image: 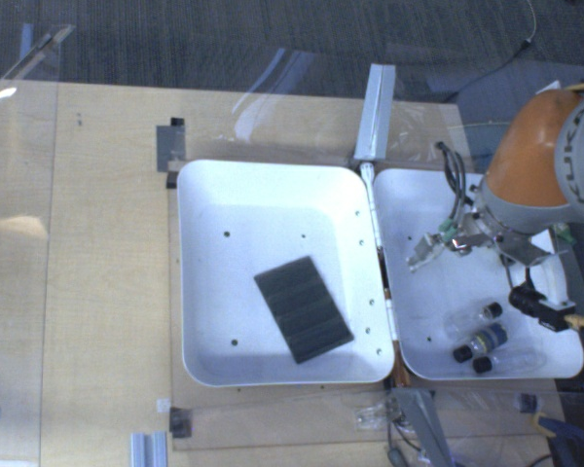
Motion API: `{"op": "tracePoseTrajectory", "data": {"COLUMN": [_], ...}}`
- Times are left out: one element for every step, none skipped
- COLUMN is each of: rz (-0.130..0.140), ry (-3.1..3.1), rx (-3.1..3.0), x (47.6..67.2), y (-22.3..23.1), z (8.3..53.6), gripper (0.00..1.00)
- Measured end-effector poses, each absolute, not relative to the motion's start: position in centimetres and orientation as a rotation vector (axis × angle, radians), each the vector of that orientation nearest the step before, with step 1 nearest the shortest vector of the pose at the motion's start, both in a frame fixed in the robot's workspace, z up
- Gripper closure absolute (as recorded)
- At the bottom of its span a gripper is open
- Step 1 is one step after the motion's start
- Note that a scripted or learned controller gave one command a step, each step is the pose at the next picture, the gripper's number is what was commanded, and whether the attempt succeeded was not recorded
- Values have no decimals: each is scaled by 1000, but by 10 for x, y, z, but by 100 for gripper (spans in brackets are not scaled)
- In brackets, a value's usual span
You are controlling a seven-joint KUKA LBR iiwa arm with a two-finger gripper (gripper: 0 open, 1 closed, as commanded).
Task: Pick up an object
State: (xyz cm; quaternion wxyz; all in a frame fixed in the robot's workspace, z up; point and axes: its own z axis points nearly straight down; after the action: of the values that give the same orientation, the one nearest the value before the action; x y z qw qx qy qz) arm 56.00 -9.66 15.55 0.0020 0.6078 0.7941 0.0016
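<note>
One fixed camera looks down at a slant on both white bins (273, 178) from above.

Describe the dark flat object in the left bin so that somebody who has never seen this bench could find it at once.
Look at the two white bins side by side and take the left bin. On its floor, toward the lower middle, lies a dark grey ribbed slab, rectangular and turned at a slant. The small bottle-like items in the right bin are rounded; the slab is flat.
</note>
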Motion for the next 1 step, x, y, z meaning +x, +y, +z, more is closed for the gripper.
{"op": "tracePoseTrajectory", "data": {"rz": [4], "ry": [2470], "rx": [1932], "x": [534], "y": [-151], "z": [219], "gripper": [0]}}
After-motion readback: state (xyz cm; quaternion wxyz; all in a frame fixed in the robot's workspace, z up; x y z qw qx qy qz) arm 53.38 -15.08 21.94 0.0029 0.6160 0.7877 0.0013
